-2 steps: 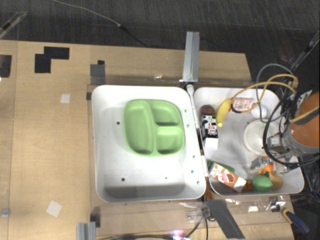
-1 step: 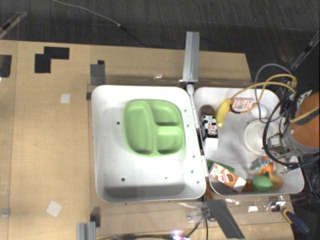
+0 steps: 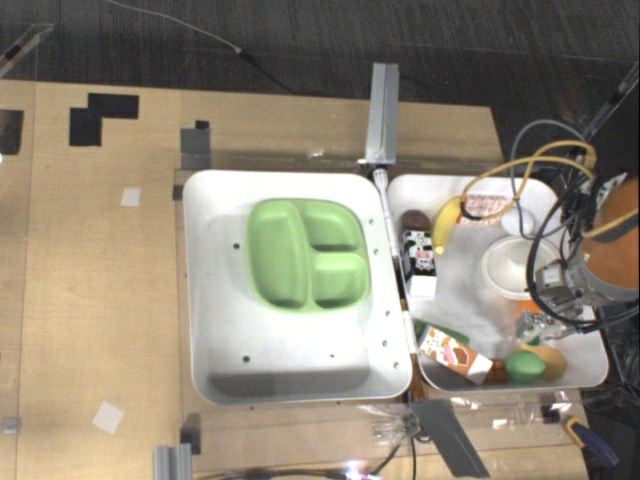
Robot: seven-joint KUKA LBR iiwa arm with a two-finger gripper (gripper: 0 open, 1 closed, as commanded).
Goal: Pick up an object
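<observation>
Far to the left of the claw, the left bin holds a green divided plate, lying flat near its middle. The right bin holds everything else. A black carton stands against that bin's left wall, well to the claw's left. A banana lies just beside it, with a pink-and-white packet a little farther back. A small printed box lies to the claw's near left, against the bin's front wall. A white cup sits just to the claw's left and a little behind it. A green ball lies close in front of the claw, touching a tan object on its right.

The claw hangs low over the right part of this bin, under the arm and loops of cable. I cannot tell whether it is apart or together, and nothing is seen clamped in it.
</observation>
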